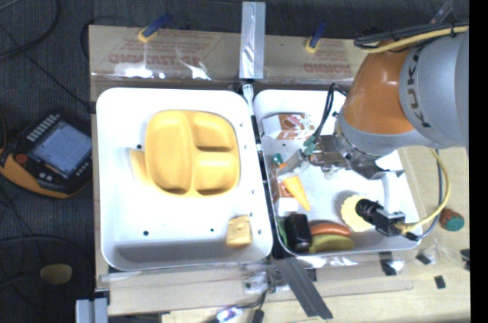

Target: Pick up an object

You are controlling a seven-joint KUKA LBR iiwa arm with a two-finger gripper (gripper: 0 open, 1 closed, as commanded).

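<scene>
My gripper (324, 154) hangs over the right bin (408, 196); I cannot tell its state. I should descend squarely on 1 isolated item, the orange wedge (299, 193).

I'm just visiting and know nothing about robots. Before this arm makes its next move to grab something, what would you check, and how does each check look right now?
1. Arm over a bin with objects: ok. The arm hangs over the right bin.
2. Things available there: ok. An orange wedge, a black object and a printed packet lie in it.
3. Jaws open or shut: cannot tell; the wrist hides them.
4. Anything already held: cannot tell.
5. Targets well separated: not ok. The pieces near the front wall crowd together.
6. Left bin undisturbed: ok. The yellow tray and small yellow block lie flat.
</scene>
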